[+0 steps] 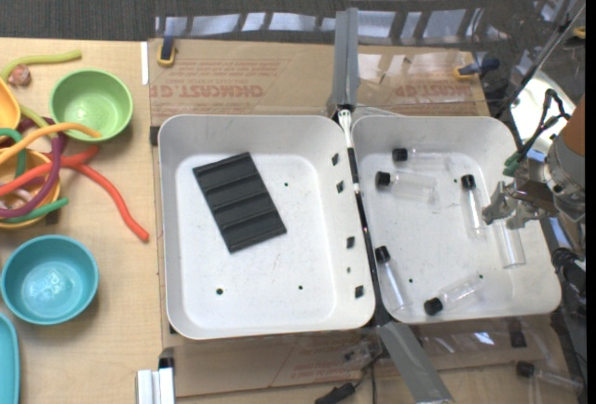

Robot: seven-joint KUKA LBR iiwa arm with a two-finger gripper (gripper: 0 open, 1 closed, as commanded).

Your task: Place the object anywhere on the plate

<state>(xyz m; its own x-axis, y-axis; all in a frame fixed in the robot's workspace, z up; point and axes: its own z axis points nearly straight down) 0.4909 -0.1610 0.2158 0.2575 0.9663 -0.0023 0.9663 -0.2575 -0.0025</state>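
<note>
Tool (504, 207) over right bin (410, 134) — clear vials (408, 181) inside, grip state unclear, left bin (186, 300) — black ridged plate (239, 201).

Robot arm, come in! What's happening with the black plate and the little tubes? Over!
Gripper over right bin, right side, grip unclear. Black ridged plate bare in left bin. Clear tubes scattered in right bin. Bin divider between them and plate.

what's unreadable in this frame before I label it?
- Gripper, camera view: at the right bin's right edge; small, blends with clear tubes, so a hold is unreadable.
- Clear tube below the gripper: see-through on white, outline faint.
- Black ridged plate in the left bin: readable.
- Arm: cut off by the right edge.
</note>
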